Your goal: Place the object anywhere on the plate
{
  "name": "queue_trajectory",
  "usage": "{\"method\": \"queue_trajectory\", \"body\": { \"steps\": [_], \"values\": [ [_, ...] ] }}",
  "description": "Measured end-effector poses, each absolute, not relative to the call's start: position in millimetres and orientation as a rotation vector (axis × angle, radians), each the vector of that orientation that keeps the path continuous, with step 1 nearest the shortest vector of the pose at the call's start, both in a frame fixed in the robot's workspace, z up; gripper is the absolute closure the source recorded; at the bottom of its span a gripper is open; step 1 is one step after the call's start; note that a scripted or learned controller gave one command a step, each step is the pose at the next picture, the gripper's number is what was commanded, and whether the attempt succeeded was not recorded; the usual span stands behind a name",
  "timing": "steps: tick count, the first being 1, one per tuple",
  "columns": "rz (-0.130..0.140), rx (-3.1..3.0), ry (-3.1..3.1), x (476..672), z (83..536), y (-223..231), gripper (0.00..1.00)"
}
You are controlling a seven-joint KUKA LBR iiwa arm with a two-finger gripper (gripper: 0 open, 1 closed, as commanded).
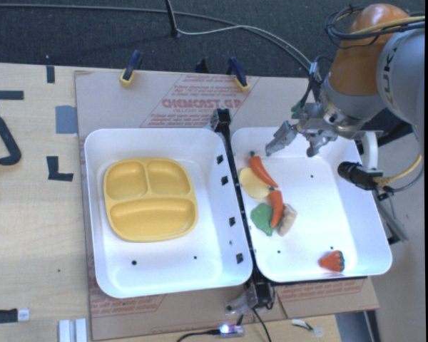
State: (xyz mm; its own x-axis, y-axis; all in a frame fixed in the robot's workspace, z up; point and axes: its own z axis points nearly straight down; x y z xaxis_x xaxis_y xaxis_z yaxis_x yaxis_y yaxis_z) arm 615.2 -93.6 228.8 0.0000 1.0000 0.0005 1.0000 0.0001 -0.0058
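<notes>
A yellow three-part plate point(150, 197) lies in the left white bin point(114, 262). In the right bin point(342, 212), close to the divider, lies a cluster of toy food: an orange carrot point(261, 172), a pale yellow piece point(253, 185), a second orange piece point(277, 206), a green piece point(261, 216) and a tan piece point(287, 220). A red strawberry-like toy point(332, 261) rests near the right bin's front corner. My gripper point(297, 143) hangs open above the back of the right bin, just right of the carrot, with nothing between its fingers.
Blue and yellow clamps point(130, 68) point(237, 75) hold the cardboard sheet at the back. A black divider strip point(232, 191) runs between the bins. A cable point(221, 27) crosses the back toward the arm.
</notes>
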Motion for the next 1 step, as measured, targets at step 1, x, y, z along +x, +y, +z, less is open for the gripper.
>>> {"method": "queue_trajectory", "body": {
  "steps": [1],
  "values": [
    [0.000,-2.221,-2.222,616.3,231.7,-93.6,0.00]
  ]
}}
